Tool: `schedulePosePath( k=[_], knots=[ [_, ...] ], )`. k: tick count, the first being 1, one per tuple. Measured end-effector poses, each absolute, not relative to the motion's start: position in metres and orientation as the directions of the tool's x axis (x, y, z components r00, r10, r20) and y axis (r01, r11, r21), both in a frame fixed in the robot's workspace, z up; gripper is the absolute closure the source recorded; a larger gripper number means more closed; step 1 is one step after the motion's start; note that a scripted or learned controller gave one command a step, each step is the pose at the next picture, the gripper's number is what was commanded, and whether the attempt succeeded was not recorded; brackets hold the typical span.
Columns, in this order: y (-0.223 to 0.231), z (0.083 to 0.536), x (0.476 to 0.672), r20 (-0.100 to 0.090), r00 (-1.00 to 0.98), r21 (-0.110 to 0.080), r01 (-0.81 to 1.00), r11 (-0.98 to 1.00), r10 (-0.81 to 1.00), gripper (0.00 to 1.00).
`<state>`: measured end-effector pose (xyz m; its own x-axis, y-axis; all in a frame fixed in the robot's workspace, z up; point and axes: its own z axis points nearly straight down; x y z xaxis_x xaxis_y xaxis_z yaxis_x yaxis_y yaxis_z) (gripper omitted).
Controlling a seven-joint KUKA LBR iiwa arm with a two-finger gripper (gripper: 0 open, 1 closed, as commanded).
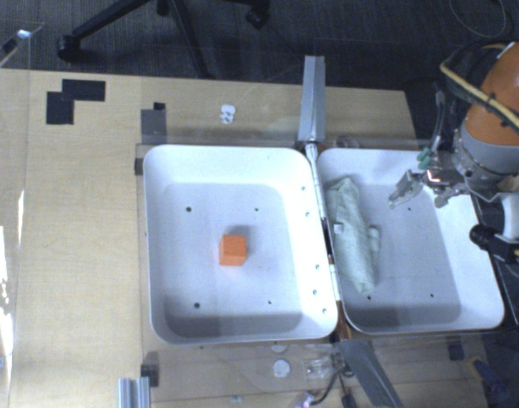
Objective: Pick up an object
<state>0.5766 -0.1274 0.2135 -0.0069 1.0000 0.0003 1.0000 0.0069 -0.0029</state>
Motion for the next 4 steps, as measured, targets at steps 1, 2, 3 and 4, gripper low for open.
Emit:
schedulePosePath(
  k=[1, 2, 3, 4],
  knots=[
    [-0.091, 0.098, 0.559, -0.004, -0.187, 0.013, 0.982, 0.187, 0.982, 0.00],
    [-0.089, 0.107, 0.562, -0.001, -0.190, 0.014, 0.982, 0.190, 0.982, 1.00],
    [-0.001, 0.239, 0.602, 0.000, -0.217, 0.000, 0.976, 0.217, 0.976, 1.00],
    [-0.022, 0.181, 0.592, -0.001, -0.015, -0.003, 1.000, 0.015, 1.000, 1.00]
  ],
)
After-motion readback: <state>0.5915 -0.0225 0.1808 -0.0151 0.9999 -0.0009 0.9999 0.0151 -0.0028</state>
